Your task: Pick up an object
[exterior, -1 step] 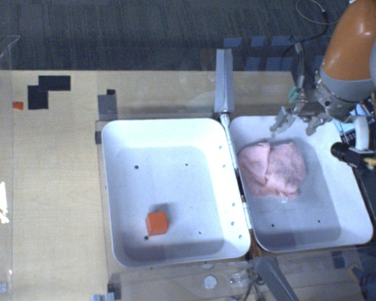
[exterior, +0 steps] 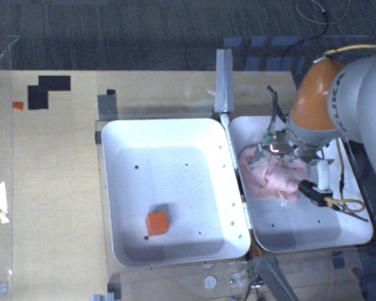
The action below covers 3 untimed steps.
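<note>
Two white bins [exterior: 114, 182]: one orange block [exterior: 157, 223], one pink cloth [exterior: 274, 177]; gripper [exterior: 277, 147] state unclear.

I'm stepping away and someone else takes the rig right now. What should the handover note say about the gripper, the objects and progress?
Gripper: low over the right bin, down at the pink soft object; fingers are hidden by the wrist, so grip is unconfirmed.
Objects: pink soft object lies in the right bin, toward its left wall, under the gripper. Orange block sits in the left bin, near its front left, untouched.
Done: arm positioned at the pink object.
Left: confirm a grasp and lift; nothing is visibly raised yet.
</note>
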### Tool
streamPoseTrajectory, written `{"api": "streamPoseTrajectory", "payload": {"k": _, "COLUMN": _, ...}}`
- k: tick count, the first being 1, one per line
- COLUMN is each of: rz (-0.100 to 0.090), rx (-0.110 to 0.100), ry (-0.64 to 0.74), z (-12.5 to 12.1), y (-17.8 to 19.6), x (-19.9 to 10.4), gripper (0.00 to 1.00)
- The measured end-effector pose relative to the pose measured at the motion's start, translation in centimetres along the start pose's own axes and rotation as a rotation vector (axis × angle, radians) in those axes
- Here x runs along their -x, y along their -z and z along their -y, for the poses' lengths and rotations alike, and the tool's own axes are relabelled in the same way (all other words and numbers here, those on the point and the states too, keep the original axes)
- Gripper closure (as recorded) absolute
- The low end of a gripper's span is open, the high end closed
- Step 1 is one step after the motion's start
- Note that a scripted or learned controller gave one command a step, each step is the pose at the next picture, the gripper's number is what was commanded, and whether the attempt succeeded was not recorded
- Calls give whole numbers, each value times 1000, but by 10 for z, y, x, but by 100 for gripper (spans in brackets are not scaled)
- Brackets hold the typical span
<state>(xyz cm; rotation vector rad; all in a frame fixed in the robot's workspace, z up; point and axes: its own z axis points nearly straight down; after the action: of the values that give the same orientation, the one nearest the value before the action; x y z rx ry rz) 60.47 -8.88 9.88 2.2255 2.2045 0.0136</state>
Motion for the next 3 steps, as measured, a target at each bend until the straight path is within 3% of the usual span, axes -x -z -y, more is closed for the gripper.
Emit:
{"api": "streamPoseTrajectory", "payload": {"k": 1, "rz": 2, "rx": 3, "ry": 155, "z": -50, "y": -7, "x": -7, "gripper": 0}}
{"api": "streamPoseTrajectory", "payload": {"k": 2, "rz": 3, "rx": 7, "ry": 311, "z": -13, "y": -6, "x": 28, "gripper": 0}}
{"api": "streamPoseTrajectory", "payload": {"k": 3, "rz": 1, "rx": 1, "ry": 348, "z": -52, "y": -7, "x": 16, "gripper": 0}}
